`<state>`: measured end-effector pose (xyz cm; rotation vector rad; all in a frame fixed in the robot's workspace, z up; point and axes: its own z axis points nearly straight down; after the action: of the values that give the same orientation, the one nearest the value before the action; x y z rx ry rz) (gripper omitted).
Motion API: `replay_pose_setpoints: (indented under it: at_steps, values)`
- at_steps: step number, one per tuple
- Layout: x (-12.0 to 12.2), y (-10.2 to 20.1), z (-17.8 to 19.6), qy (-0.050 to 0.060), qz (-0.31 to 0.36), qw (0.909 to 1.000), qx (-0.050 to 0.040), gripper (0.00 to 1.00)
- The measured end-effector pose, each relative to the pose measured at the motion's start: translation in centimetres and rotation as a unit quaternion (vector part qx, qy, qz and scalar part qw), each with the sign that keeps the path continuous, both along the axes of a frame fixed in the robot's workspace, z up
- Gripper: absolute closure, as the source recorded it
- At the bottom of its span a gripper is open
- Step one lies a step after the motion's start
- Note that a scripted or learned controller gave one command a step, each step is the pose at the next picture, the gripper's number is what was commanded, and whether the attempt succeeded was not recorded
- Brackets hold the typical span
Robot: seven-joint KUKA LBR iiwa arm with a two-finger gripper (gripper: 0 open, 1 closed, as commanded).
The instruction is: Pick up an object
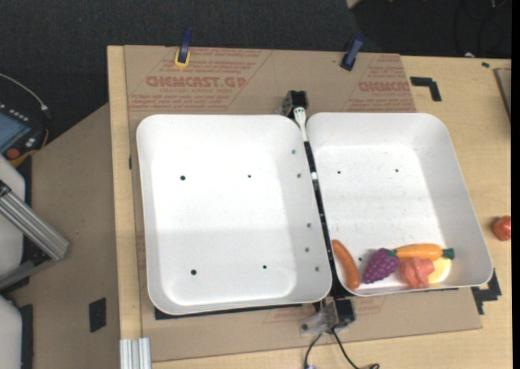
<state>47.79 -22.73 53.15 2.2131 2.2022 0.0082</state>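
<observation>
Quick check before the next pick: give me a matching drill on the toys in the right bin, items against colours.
Items:
1. grapes
2. carrot
3. sausage

Colours:
A. orange with a green tip
B. purple
C. reddish-orange, lying by the bin's left wall

Pairs: 1-B, 2-A, 3-C. All three lie at the near edge of the right bin.

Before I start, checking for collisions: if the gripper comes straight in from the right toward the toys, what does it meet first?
Likely the small red object on the bench, then the rim of the right bin. Its height is unclear.
</observation>
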Motion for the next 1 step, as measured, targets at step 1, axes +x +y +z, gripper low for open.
replay_pose_setpoints:
  at_steps: [1]
  values:
    - [0.22,0.28,0.29,0.005,0.003,1.0,0.0018,1.0]
